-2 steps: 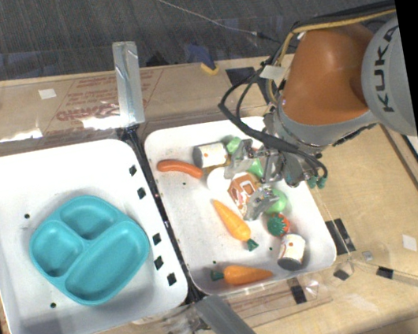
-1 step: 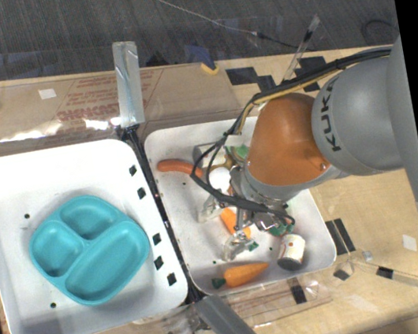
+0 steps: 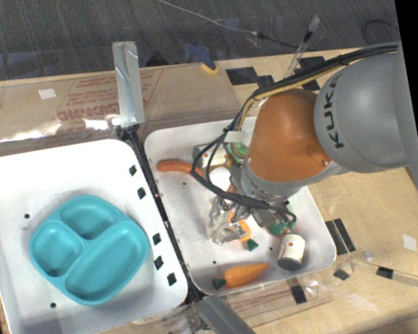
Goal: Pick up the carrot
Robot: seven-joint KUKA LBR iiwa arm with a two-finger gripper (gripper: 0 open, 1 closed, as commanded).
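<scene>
Reaching into the right bin (image 3: 315, 257), the pincer (image 3: 231, 224) hovers among clutter; whether it is apart cannot be told; the carrot (image 3: 243, 275) lies just below it, ungrasped; next, descend and close.

Orange carrot (image 3: 244, 275), teal plate (image 3: 89, 248) (white bins (image 3: 29, 330)).

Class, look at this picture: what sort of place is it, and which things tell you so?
Most likely a robot lab or test bench. A KUKA arm reaches over two white bins taped to a board, with toy items such as a carrot and a teal divided plate.
</scene>
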